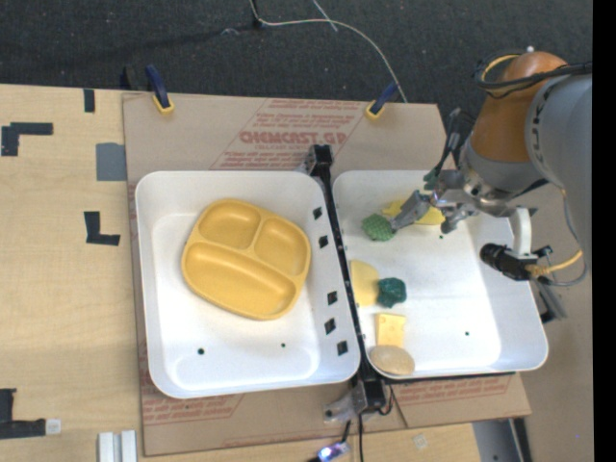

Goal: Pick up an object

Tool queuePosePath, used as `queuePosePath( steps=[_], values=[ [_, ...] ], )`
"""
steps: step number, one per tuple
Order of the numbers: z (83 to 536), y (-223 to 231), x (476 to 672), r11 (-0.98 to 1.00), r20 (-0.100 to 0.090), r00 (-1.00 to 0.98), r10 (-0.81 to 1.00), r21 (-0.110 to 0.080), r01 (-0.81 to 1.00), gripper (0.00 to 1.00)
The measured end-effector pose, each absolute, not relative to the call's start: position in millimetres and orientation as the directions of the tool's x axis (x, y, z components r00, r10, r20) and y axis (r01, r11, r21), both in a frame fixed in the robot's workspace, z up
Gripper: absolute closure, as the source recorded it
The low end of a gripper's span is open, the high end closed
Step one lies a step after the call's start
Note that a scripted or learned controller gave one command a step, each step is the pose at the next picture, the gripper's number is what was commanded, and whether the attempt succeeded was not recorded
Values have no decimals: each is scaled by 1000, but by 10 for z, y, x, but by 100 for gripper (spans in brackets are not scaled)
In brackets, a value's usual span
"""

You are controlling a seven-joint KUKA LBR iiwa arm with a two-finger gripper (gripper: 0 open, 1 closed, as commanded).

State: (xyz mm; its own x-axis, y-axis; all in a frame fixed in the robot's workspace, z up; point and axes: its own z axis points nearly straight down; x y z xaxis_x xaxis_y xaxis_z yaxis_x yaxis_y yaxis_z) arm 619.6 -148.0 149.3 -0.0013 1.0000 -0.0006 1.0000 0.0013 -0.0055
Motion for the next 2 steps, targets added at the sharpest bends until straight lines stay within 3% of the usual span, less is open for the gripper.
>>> queuePosePath(
  steps=[1,2],
  values=[
    [914,-1524,6094,1,0,-1,1000,-7,1000,0],
    [1050,-1514,6111,2,0,-2,1000,-3,1000,100]
  ],
)
